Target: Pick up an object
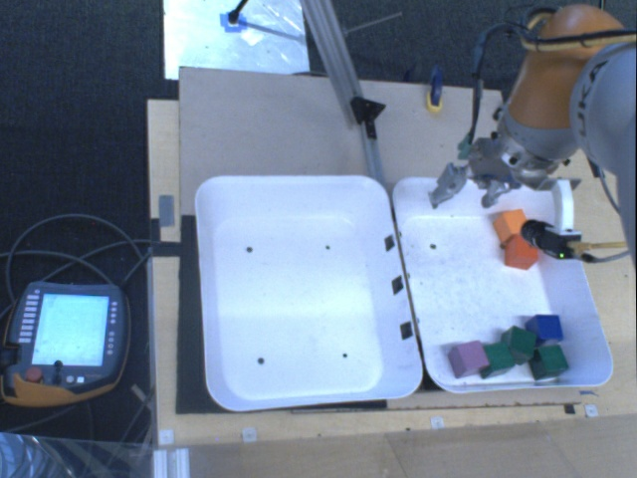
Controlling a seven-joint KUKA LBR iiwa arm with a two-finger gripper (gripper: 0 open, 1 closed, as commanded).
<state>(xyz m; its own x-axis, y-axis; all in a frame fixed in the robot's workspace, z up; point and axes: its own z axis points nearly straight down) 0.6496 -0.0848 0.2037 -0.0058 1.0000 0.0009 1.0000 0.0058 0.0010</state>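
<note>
Hovering above the right bin [582,312], I have not yet gripped anything: my gripper [466,188] hangs with its fingers spread and nothing between them, over the bin's far edge. Nearest lie two orange blocks [515,239], matte and hard-edged, just beside me on the bin's speckled floor. Next I should probably centre over one and descend. Pink, green and blue blocks [508,351] cluster at the bin's near corner.

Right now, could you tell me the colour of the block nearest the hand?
Orange block, clearest in the camera view.
</note>
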